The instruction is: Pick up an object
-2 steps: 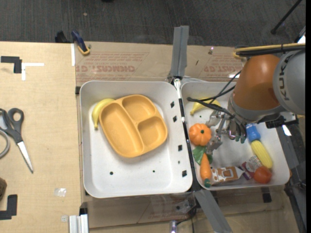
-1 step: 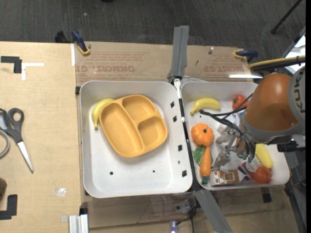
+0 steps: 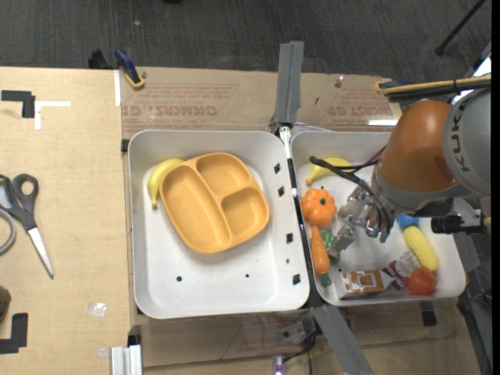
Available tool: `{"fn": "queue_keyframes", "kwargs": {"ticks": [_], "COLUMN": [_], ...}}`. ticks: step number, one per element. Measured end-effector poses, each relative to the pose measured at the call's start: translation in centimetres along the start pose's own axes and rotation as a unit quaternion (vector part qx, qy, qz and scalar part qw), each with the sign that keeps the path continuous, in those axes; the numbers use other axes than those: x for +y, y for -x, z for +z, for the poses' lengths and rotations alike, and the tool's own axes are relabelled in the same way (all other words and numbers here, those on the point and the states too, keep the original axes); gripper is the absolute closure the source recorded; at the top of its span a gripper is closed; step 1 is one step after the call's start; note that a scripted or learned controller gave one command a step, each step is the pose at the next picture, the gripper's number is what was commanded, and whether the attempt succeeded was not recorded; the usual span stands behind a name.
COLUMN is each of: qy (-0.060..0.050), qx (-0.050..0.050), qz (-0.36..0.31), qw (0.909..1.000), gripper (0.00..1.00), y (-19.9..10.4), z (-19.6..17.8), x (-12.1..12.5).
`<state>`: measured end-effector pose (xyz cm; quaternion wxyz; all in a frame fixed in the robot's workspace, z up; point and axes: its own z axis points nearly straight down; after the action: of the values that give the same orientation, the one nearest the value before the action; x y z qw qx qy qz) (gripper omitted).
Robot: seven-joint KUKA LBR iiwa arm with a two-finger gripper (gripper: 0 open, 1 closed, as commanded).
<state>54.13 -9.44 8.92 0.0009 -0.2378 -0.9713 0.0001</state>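
A grey KUKA arm with an orange band (image 3: 422, 151) reaches in from the right of the frame over the right white bin (image 3: 375, 297), its two-finger gripper (image 3: 353, 225) hanging low near the bin's middle. The metal fingers point down and to the left; from where I stand I cannot tell whether they are open or closed, and nothing can be seen between them.

Just left of the gripper lies a small orange toy pumpkin with a green stem (image 3: 319, 206), and below it, along the bin's left wall, an orange toy carrot (image 3: 320, 255). A yellow toy banana (image 3: 330, 166) rests in the upper part of the same bin, partly crossed by a dark cable. To the right of the gripper lies a yellow toy corn cob with a blue end (image 3: 418, 242), and below that a red toy tomato (image 3: 422, 281) beside a small brown printed packet (image 3: 363, 283) near the bin's lower edge.

The left white bin (image 3: 211, 295) holds a yellow-orange plastic divided plate (image 3: 211, 201), with a second yellow banana (image 3: 160, 176) tucked against the plate's upper left rim.

On the tan benchtop at the far left of the frame lies a pair of grey-handled scissors (image 3: 30, 217).
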Motion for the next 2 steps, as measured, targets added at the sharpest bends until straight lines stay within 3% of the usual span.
{"fn": "queue_keyframes", "kwargs": {"ticks": [1,2], "qy": [0.000,0.000], "qx": [-0.001,-0.003], "qz": [0.007,-0.010], "qw": [1.0000,0.9999], "gripper": [0.00,0.00], "y": [6.3,12.3], "z": [-0.1,-0.3], "x": [2.2,-2.9]}}
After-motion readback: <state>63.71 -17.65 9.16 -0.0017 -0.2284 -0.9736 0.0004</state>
